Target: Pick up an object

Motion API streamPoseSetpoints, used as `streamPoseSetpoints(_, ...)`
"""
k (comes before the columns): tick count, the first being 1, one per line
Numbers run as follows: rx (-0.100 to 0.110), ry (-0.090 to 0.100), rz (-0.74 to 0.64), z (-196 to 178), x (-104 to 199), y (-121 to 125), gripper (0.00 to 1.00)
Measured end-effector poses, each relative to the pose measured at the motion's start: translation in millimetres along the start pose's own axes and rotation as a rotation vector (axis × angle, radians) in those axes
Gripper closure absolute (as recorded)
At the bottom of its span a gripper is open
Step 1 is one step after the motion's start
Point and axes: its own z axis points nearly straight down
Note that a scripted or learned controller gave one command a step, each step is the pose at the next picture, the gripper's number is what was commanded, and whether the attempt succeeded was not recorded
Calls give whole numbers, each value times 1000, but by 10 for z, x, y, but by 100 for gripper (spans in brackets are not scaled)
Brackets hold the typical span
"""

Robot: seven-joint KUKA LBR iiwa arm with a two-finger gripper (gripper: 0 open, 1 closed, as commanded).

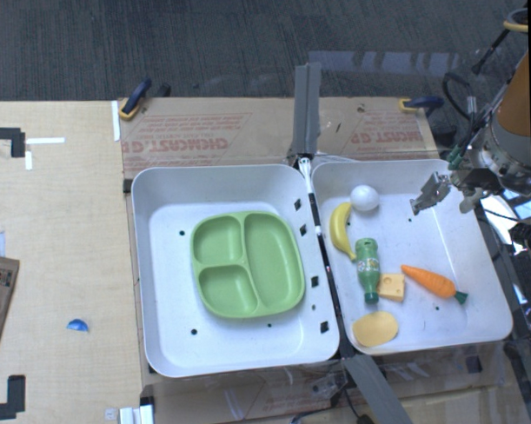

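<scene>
Approach step: the two-finger gripper hangs spread and empty over the right white bin's far-right corner, needing descent onto the orange plastic carrot.

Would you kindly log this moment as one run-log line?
tool: above right bin's far-right corner, nothing gripped | carrot, bottle, banana: in right bin | green plate: left bin
</scene>
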Motion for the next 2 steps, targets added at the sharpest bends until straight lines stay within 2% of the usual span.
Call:
streamPoseSetpoints(1, -2, 0, -26, 482, -78, -646, 0)
streamPoseSetpoints(2, -12, -1, -50, 1540, -232, -543, 0)
